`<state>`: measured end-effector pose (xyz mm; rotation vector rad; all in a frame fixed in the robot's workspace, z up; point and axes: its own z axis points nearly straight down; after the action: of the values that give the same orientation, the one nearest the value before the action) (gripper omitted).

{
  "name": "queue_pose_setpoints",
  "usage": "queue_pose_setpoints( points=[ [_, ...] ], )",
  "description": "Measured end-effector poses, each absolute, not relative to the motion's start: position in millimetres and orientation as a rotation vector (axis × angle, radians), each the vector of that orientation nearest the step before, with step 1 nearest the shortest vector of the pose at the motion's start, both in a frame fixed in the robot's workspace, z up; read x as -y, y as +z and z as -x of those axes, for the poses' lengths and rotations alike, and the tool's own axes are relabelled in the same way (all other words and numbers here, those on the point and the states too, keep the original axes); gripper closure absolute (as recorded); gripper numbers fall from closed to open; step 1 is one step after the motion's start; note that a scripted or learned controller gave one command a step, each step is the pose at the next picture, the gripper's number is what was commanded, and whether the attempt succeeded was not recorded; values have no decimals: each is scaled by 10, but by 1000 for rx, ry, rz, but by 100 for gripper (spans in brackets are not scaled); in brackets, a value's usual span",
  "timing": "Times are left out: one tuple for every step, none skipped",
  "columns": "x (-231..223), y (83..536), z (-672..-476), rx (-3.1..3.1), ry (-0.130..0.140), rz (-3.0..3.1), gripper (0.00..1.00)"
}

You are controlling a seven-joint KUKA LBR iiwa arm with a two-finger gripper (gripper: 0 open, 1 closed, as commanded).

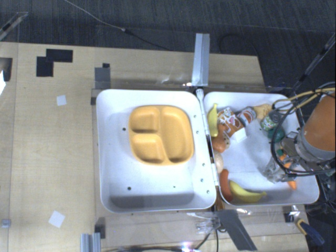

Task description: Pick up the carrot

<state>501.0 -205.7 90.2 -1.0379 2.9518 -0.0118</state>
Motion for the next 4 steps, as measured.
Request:
queue_pose_setpoints(
  points=[
    [1976,1489,-5264,-3029,-7,786,100],
    [2033,903,-5018,-2959,-11,1014,100],
    [1850,1548,-5123,-3078,-6,566,100],
    [2038,920,-5063,-3017,-5,844,100]
  ],
)
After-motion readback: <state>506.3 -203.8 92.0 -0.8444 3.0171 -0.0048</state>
